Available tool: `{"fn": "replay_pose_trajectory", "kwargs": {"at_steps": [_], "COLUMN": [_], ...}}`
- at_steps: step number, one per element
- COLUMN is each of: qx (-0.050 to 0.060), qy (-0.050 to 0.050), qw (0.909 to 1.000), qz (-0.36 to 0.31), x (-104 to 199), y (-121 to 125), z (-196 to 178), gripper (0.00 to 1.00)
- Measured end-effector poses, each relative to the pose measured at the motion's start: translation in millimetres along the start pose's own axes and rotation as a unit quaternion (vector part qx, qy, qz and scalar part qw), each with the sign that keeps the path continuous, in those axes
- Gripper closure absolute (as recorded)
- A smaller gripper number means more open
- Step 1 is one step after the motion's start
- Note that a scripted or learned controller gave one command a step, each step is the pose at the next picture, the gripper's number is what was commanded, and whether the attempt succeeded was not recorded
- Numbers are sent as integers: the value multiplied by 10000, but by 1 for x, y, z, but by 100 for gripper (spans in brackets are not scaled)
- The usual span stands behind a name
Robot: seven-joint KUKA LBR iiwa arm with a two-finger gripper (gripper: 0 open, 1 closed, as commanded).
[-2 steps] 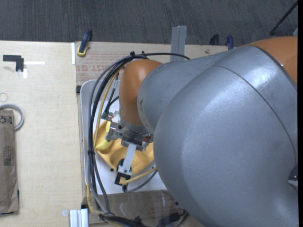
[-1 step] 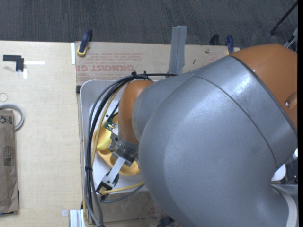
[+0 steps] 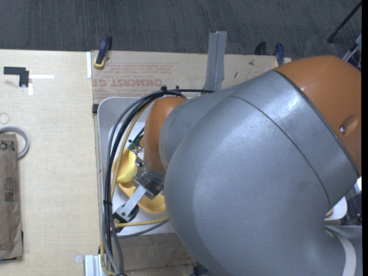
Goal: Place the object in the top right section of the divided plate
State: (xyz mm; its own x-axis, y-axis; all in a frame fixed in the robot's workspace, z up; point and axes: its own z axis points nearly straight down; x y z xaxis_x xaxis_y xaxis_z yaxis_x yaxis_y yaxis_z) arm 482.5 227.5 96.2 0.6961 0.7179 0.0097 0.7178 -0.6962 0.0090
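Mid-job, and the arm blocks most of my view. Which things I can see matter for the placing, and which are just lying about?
For the job:
white bin
yellow plate, mostly hidden under the arm
yellow piece, possibly the object, cannot tell

Lying about:
brown paper bag
grey ring
black L-shaped piece
printed cardboard
blue-and-yellow clamp

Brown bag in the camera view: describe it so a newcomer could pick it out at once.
From the white bin under the grey arm, go left across the pale wooden bench to the picture's edge. The brown bag lies flat there, cut off by that edge. Unlike the small black piece higher up, it is long, brown and printed.
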Motion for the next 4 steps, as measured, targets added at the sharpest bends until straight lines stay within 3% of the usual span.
{"fn": "replay_pose_trajectory", "kwargs": {"at_steps": [1,2,3,4], "qx": [0,33,32,31], "qy": [20,-27,24,42], "qw": [10000,9999,9912,9631], "qz": [-13,-92,1320,2689], "x": [2,0,3,4], "y": [0,-2,-3,-3], "z": [-10,-21,-1,-2], "gripper": [100,100,100,100]}}
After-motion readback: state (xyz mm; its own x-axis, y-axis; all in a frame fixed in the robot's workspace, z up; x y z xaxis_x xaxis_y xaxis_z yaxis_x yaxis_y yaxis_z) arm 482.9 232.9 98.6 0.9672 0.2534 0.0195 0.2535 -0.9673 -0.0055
